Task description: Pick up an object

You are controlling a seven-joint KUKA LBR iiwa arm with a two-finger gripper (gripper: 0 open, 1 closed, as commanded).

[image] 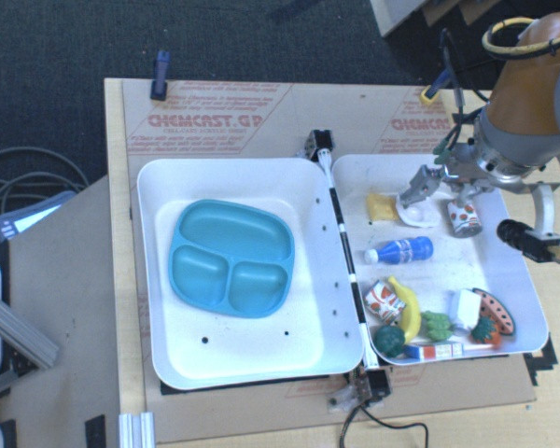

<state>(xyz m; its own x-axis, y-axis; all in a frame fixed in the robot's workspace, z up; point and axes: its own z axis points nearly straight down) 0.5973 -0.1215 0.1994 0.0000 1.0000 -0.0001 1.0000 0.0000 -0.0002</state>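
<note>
In right white bin (532, 287), two-finger gripper (441, 187) spread wide above small white cup-like piece (416, 215); holding nothing. Best: centre over piece beside yellow sponge block (383, 207), descend straight, close gently.

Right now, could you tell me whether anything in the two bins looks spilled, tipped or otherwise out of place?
Nothing looks spilled or damaged. The blue bottle lies on its side in the right bin, and the toys are heaped along its near edge. The blue tray sits flat in the left bin.
</note>
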